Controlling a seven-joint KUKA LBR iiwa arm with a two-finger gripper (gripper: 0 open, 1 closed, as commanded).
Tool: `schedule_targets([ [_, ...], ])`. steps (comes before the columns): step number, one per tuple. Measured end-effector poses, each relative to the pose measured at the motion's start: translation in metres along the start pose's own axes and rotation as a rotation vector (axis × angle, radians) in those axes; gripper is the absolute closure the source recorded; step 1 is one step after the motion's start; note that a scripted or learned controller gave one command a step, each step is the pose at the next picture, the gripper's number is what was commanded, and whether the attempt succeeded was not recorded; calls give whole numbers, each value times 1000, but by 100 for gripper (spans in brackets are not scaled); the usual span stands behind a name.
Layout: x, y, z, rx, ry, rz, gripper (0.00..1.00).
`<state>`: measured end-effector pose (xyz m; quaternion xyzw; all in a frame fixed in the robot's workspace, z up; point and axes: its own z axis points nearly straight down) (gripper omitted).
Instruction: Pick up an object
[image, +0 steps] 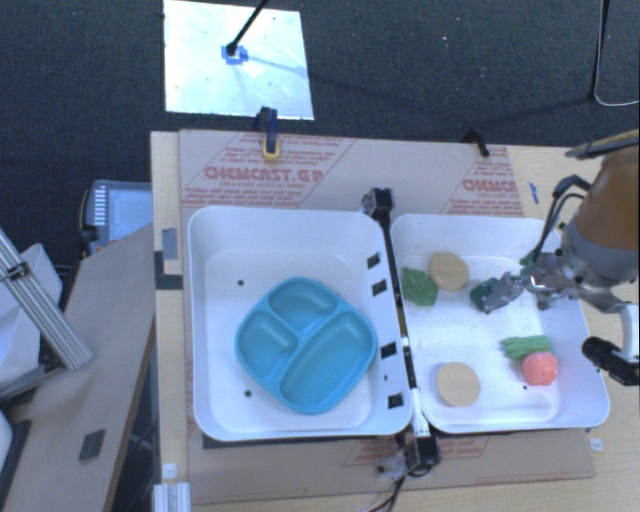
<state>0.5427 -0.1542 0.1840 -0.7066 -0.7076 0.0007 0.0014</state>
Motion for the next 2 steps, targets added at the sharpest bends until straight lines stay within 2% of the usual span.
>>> schedule_targets([
  [2, 1, -4, 95, -1, 0, 0, 0],
])
